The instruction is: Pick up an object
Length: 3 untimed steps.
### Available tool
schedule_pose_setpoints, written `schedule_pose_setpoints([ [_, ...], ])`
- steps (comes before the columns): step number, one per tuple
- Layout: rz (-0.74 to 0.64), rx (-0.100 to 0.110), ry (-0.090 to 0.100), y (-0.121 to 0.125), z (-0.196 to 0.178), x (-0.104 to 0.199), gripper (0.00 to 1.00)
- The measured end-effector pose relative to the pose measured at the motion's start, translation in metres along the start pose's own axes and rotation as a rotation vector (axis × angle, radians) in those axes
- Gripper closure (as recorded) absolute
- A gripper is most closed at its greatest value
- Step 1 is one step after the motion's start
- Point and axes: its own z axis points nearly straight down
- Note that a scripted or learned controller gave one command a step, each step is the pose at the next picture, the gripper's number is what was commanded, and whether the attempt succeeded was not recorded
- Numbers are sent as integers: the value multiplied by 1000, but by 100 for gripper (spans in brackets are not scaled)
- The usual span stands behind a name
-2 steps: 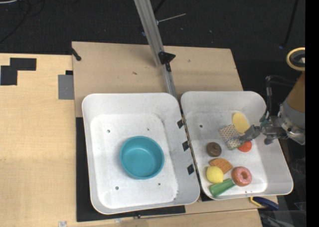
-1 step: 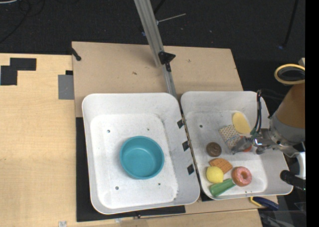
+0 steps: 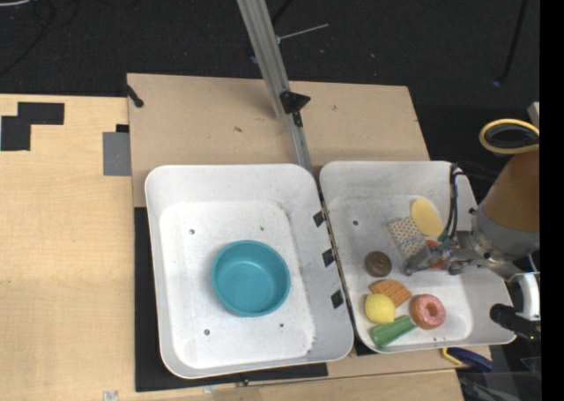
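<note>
Nearest the viewer, below the gripper [image 3: 430,258], lie a donut [image 3: 427,311], lemon [image 3: 380,308] and cracker [image 3: 390,290], unlifted. The jaws hang low in the right bin [image 3: 352,188]; their state cannot be told. Beyond them lies a yellow piece [image 3: 426,215]; nothing seems picked yet.

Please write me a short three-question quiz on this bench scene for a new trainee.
1. True or false: the teal bowl lies in the left bin.
2. Which item lies nearest the front edge of the right bin? A) pink doughnut B) green vegetable C) brown cookie
3. Fill in: the hand hovers over the ____ bin, beside the patterned block.

Key: 1 true; 2 B; 3 right.
</note>
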Motion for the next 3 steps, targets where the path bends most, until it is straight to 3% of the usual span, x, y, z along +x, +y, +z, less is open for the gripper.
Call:
schedule_pose_setpoints([
  [1,2,-2,-1,0,-11,-1,100],
  [3,1,-4,-1,-6,-106,6,100],
])
